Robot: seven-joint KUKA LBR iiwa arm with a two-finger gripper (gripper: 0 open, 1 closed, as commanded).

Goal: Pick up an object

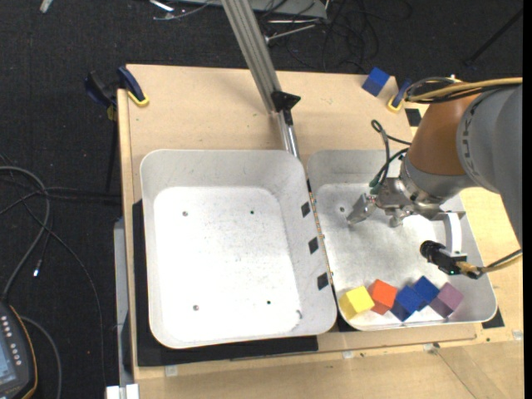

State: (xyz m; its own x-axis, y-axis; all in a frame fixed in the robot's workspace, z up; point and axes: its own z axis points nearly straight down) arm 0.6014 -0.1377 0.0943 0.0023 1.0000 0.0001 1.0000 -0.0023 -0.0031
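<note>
Four small blocks sit in a row along the near edge of the right bin (pixel 474 248): yellow block (pixel 358 301), orange block (pixel 383 294), blue block (pixel 416 297), purple block (pixel 447 298). They touch or nearly touch each other, packed vs. the bin's front wall. Key relation: the gripper (pixel 363 212) hangs over the bin's bare middle, w/ the blocks toward the camera from it, well apart; the yellow one lies nearly straight below it in the view, the others off to the view's right. Nothing is between the fingers; whether they're apart or together I can't tell at this res. Row's long axis runs left-right along the wall, so approx. any grasp prob. needs to close across that axis, since neighbours crowd the sides.

Materials: blocks look like matte, hard-edged cubes, plastic or foam, can't say which. Bins are white, shallow, speckled, w/ rounded corners. Left bin (pixel 166 181) has only specks. Another blue cube (pixel 376 81) sits on the wooden bench (pixel 208 106), outside both bins.
</note>
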